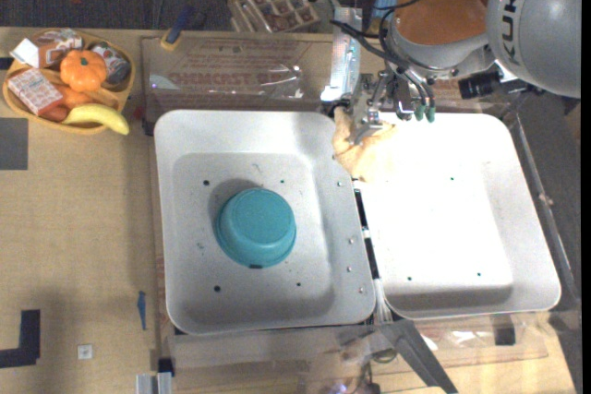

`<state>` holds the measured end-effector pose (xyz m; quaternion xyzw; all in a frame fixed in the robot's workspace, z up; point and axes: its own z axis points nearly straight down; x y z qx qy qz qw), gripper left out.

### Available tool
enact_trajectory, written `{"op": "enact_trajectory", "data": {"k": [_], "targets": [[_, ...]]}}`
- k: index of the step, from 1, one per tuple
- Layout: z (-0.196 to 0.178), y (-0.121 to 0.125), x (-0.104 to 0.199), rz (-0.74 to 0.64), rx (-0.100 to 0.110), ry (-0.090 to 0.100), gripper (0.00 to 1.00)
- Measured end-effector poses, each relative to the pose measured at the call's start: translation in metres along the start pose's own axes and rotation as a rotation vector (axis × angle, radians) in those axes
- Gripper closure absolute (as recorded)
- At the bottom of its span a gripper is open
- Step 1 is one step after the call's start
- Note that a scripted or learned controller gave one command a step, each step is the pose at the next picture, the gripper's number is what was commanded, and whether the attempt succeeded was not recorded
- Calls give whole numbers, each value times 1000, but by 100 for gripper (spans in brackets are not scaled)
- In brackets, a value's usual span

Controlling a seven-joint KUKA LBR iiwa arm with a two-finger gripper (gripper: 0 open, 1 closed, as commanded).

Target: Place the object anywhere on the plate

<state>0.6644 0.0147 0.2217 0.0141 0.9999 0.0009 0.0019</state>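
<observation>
**Ana:** One arm, one target. The gripper (380, 117) hangs over the far left corner of the right bin (517, 226), and the object (362, 154), a pale tan lump, sits right beneath it, against the wall where the two bins meet.

**Ben:** Has it got a grip on it?

**Ana:** Can't tell. The gripper's tip overlaps the top of the lump from this angle, and whether it's wide, narrow or clamped is lost in the clutter of the wrist. I wouldn't call it held.

**Ben:** And the plate?

**Ana:** The teal plate (257, 226) is in the middle of the left bin (185, 143), well apart from the lump. That's the line that matters: from the gripper, the plate lies down and to the left in the camera view, across the dividing wall.

**Ben:** Any long axis to work with?

**Ana:** Roughly slanting from the gripper toward the plate, but the outline is too soft to be sure. My read: secure it, lift clear of the wall, carry it diagonally.
</observation>
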Motion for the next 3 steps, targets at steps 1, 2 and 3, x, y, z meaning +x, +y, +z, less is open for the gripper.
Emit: {"op": "enact_trajectory", "data": {"k": [1, 2, 3], "targets": [[-13, 51, 3, -29, -1, -5, 100], [-9, 104, 3, -30, -1, -4, 100], [-9, 103, 3, -30, -1, -4, 0]]}}
